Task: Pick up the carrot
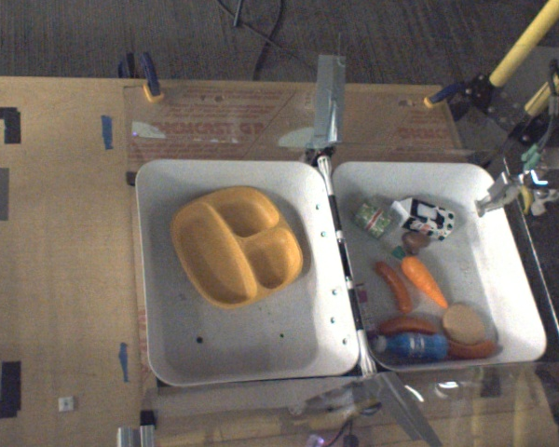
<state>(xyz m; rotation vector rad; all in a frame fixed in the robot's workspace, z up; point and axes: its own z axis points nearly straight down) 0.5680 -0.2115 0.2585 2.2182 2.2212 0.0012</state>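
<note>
Right bin (503,277) — carrot (424,281) well left-below end effector (499,194); its state unclear

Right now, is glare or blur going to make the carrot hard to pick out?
Camera view: soft overall, but the carrot reads clearly, orange against the white right bin. Glare washes the bench's bottom edge below that bin, not the carrot. The gripper at the bin's upper right is blurry.

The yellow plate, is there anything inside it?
No. The yellow plate lies in the left bin, and all three hollows look bare. The carrot lies in the right bin with the other toys. Whatever is under the plate is hidden.
</note>
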